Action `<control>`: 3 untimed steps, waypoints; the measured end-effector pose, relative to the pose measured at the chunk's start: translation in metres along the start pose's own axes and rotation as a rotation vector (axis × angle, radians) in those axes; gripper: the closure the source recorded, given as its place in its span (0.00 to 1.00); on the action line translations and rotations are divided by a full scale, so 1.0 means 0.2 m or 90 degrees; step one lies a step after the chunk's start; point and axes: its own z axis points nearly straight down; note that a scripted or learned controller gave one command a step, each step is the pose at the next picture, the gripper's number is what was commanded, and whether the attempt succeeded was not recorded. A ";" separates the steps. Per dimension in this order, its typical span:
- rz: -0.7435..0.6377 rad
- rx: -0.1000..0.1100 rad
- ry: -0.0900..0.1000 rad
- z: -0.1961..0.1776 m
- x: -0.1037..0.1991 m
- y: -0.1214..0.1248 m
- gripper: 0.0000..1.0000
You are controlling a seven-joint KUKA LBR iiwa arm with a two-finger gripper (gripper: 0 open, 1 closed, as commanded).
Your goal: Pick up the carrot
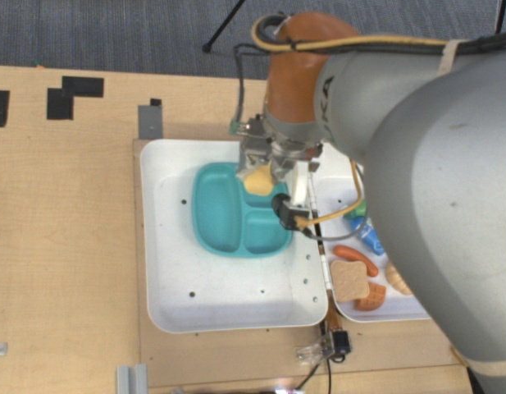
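An orange piece (371, 301), perhaps the carrot, pokes out from under a slice of bread (348, 281) at the front of the right bin (376, 314). My gripper (267, 169) is away from it, over the left bin (166, 245), at the far right corner of a teal divided tray (228, 216). A pale yellow food item (257, 182) sits right under the gripper at the tray's edge. I cannot make out whether the gripper touches it. The arm hides much of the right bin.
The right bin also holds a red sausage (356, 258), a blue item (370, 237), a bit of green (359, 209) and a tan piece (397, 280). A yellow cable (335, 214) hangs from the wrist across the wall between the bins.
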 end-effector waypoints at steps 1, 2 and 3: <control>0.028 -0.009 -0.002 -0.46 -0.38 -0.10 1.00; -0.051 0.001 -0.002 -0.16 -0.23 -0.02 1.00; -0.154 0.003 0.000 0.15 0.17 -0.43 1.00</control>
